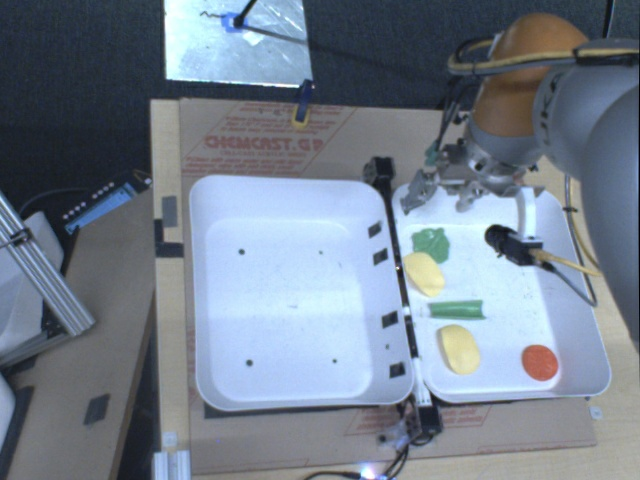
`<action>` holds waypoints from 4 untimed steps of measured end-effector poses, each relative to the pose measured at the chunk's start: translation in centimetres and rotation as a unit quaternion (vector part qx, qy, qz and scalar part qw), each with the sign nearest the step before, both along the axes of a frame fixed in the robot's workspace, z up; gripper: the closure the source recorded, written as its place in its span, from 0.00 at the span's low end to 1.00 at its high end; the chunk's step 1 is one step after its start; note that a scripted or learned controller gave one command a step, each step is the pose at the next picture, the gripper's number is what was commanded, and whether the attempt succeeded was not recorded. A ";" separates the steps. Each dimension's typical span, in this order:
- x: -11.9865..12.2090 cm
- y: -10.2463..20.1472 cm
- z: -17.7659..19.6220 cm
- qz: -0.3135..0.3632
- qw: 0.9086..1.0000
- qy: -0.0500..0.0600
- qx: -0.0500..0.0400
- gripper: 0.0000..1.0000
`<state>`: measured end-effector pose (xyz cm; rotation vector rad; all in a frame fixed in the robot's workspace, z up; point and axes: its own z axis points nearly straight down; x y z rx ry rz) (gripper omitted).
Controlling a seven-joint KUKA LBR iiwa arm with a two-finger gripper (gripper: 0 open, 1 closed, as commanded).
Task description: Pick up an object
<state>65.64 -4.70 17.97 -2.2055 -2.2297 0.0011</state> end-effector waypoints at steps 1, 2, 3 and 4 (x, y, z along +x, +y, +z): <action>1.3 7.2 1.0 0.000 1.000 -0.004 0.000 0.00; 1.2 12.3 0.5 -0.001 1.000 -0.003 -0.001 0.00; 0.5 20.3 -8.6 -0.001 1.000 0.001 0.000 0.00; 1.0 20.0 -7.0 -0.003 1.000 -0.004 -0.001 1.00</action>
